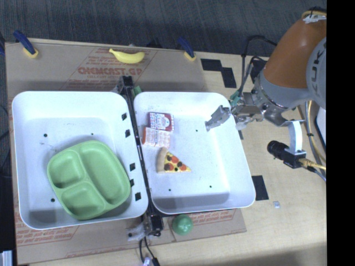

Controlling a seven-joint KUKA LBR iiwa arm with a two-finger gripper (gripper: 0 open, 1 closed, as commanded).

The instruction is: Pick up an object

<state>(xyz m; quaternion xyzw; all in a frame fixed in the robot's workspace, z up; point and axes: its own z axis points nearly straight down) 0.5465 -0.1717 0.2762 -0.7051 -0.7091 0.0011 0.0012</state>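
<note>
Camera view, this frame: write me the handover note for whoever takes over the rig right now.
Gripper: over the right bin's right side, nothing between its jaws; whether they are open or shut can't be told from here.
Right bin: pizza slice toy, red carton and orange-white packet, all close to the left wall.
Left bin: green divided plate.
Outside the bins: banana on the cardboard behind, green ball in front.
Done: nothing picked up yet.
Left: choose an object, grasp it, lift it.
</note>
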